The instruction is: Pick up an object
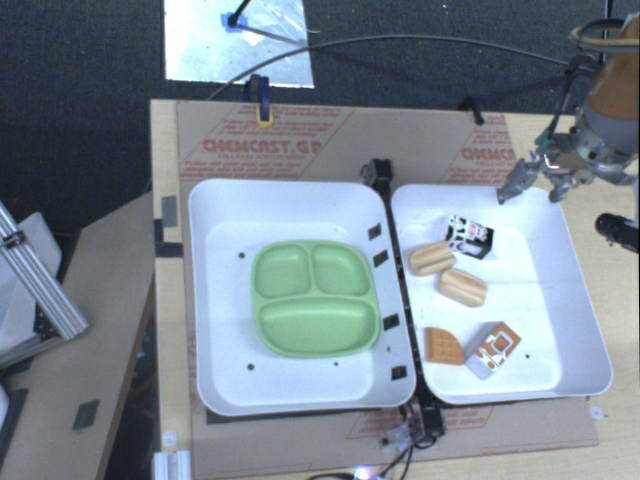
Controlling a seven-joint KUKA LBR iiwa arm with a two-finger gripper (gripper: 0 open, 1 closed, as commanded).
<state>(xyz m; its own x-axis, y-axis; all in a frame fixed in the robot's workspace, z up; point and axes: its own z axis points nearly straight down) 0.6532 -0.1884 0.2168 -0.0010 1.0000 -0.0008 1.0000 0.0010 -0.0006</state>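
The right bin (575, 298) holds several small objects. A black and white carton (469, 236) lies near its back, with two tan bread rolls (432, 259) (463, 287) just in front of it. Nearer the front sit a brown waffle-like square (444, 345) and a small orange and white box (495, 348). My gripper (537, 181) hangs above the back right corner of this bin, with its two fingers spread and nothing between them. It is up and to the right of the carton, apart from every object.
The left bin (225, 268) holds a green divided plate (315, 299). A divider with black clips (390, 278) runs between the bins. Cardboard (330, 138) lies under both bins. A cable arcs over the back of the bench.
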